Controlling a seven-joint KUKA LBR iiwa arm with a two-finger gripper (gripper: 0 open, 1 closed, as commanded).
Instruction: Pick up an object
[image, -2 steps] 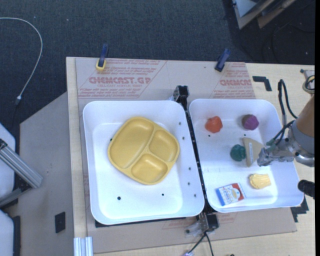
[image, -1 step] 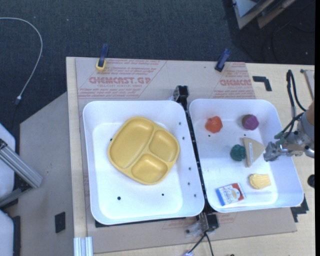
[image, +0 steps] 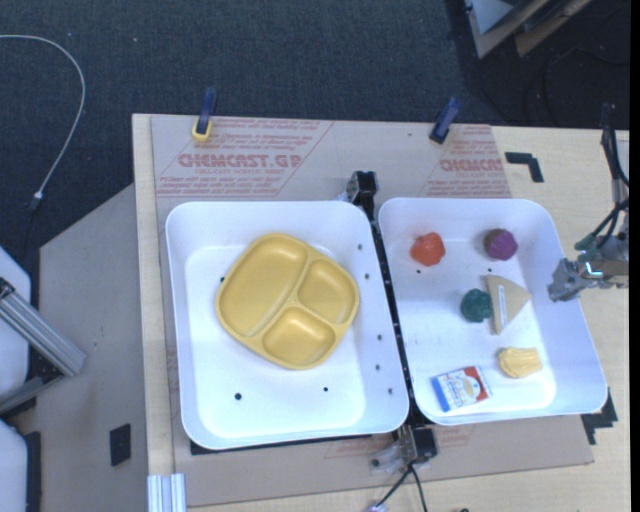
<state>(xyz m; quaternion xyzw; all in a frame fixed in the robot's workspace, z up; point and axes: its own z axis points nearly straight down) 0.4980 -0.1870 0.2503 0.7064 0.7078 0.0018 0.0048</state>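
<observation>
Lying on dark carpet (image: 250, 60), bench (image: 150, 250) bears bins (image: 190, 330)

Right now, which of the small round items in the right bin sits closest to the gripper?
The purple ball, at the bin's far right corner; the orange and green ones lie farther from the gripper.

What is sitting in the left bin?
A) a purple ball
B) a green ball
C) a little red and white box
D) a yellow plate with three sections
D: the yellow plate with three sections lies in the left bin, while the purple ball, green ball and red and white box all lie in the right bin.
</observation>
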